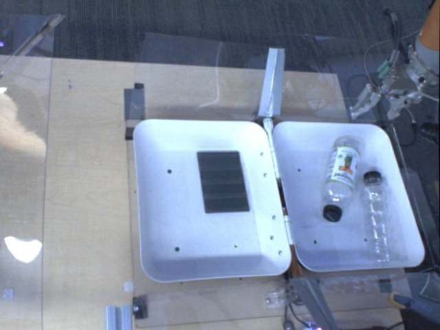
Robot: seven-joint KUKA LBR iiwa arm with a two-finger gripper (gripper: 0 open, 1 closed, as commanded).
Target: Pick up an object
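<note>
I'm at the approach step: my gripper [385,91] hangs beyond the right white bin [302,249], finger state I cannot tell, and next must descend onto the clear labelled plastic bottle [342,177].

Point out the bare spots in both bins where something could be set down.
Left bin: open floor all around the dark ridged block, widest toward its near rim. Right bin: free along the divider side, left of the labelled bottle. Crowded on its right, where the clear bottle lies beside the labelled one.
</note>
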